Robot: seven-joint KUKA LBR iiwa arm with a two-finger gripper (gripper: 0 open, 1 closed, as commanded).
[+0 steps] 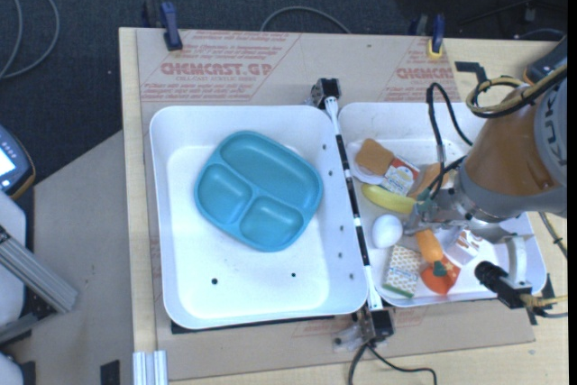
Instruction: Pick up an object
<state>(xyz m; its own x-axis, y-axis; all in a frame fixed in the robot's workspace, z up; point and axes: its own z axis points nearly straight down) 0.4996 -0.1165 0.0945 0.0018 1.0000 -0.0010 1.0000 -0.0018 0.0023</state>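
Plywood bench is holding two white bins; the right bin (397,114) is holding the clutter. Gripper (431,210) is hanging over the banana (389,197) and carrot (430,245); grip state, can't tell. I'd be centring on one item before closing.

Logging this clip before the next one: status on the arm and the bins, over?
End effector low in right white bin, among yellow banana, white egg, orange carrot. Nothing seen lifted. Blue divided plate in left bin.
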